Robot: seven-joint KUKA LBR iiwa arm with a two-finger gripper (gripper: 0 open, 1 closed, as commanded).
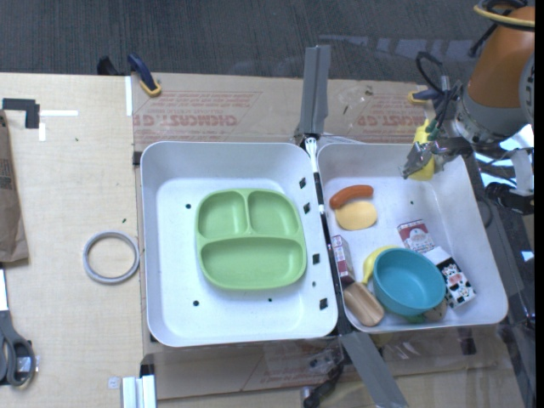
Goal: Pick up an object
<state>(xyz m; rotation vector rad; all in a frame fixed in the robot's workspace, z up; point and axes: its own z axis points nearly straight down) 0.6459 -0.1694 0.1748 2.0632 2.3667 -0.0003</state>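
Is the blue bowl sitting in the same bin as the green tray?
No, the blue bowl sits in the right bin; the green tray lies in the left bin.

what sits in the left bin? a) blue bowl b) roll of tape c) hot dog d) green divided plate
d: the green divided plate lies alone in the left bin, while the blue bowl is in the right bin.
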